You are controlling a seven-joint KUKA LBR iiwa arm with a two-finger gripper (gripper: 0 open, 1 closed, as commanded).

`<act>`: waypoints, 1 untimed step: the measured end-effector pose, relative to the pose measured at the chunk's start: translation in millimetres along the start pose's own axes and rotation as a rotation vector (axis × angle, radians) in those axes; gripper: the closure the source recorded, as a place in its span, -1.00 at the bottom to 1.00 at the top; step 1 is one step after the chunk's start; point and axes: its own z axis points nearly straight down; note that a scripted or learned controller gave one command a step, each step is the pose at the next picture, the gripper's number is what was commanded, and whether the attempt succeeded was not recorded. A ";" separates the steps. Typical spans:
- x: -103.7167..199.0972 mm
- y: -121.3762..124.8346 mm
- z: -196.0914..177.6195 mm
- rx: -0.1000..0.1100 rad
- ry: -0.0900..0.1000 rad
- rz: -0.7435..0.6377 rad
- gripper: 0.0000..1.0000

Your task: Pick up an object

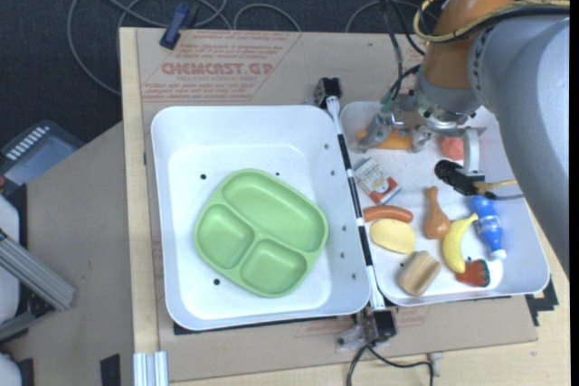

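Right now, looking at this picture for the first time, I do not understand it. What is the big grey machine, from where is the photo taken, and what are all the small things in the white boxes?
The photo comes from one fixed camera above the bench, looking down at a slant. The big grey robot arm with an orange band reaches in from the picture's right; its task is to pick up an object. Its gripper is low over the far end of the right shallow white bin, above an orange toy piece. Whether it holds anything cannot be told. That bin has toy food: a yellow plastic banana, a reddish sausage, a brown drumstick, and a blue bottle. The left shallow white bin holds a green divided plate.
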 end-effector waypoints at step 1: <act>-0.7 0.0 0.1 0.000 0.001 -0.001 -1.00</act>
